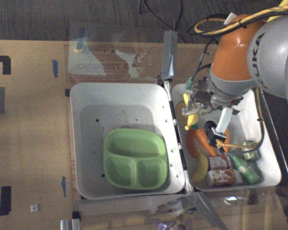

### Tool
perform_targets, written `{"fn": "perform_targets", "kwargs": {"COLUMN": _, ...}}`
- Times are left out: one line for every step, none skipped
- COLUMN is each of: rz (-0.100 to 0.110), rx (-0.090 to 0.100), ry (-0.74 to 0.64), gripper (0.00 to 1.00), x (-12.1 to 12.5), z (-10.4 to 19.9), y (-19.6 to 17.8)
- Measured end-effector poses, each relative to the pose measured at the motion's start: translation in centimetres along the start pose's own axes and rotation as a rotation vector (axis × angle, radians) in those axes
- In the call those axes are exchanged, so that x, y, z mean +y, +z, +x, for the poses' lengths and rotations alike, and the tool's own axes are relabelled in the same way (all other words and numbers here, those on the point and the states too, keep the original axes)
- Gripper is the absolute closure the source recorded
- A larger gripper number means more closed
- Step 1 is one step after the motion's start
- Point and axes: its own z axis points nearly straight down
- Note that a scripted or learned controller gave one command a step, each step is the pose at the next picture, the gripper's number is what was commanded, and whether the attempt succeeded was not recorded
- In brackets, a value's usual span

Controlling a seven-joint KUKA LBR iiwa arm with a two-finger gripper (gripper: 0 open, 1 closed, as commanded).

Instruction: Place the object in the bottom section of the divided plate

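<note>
The green divided plate (pixel 134 159) lies in the left bin (pixel 86 104), toward its front, with one long section at the back and two smaller ones at the front. Nothing lies in any section. My gripper (pixel 192 113) hangs over the back left corner of the right bin (pixel 269 143), well to the right of the plate. A yellow object (pixel 191 120) shows just below the gripper and partly under it. I cannot tell whether the gripper touches it.
The right bin holds an orange carrot (pixel 205 142), a yellow banana (pixel 200 167), two small cans (pixel 221 170), a green bottle (pixel 245 171) and a green can (pixel 251 150). The bins' rims meet between plate and gripper.
</note>
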Motion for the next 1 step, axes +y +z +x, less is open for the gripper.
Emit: {"fn": "perform_targets", "kwargs": {"rz": -0.003, "rx": 0.0, "ry": -0.08, "gripper": 1.0, "x": -2.34, "z": 5.59, "y": -4.05}}
